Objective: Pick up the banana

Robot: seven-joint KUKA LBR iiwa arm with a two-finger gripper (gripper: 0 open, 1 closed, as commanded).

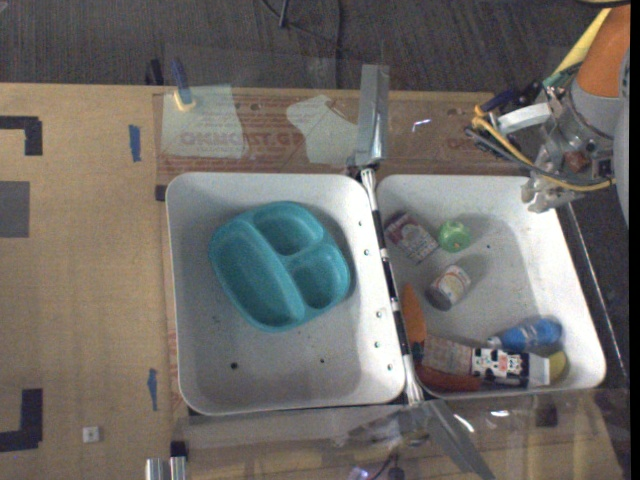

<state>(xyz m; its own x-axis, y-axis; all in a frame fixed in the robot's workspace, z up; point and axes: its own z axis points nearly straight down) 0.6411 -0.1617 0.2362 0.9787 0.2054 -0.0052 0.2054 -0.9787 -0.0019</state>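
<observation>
A small yellow curved piece, which looks like the banana (557, 366), peeks out at the near right corner of the right bin (575, 268). Most of it is hidden under a flat printed box (487, 360). My gripper (543, 196) hangs over the far right corner of that bin, well away from the banana, among cables and the orange-banded wrist. Nothing shows in it.
The right bin also holds a blue bottle (532, 335), a small can (450, 286), a green round item (454, 234), a packet (409, 237), an orange carrot-like stick (413, 313) and a red item (445, 378). A teal divided plate (281, 264) lies in the left bin (200, 348).
</observation>
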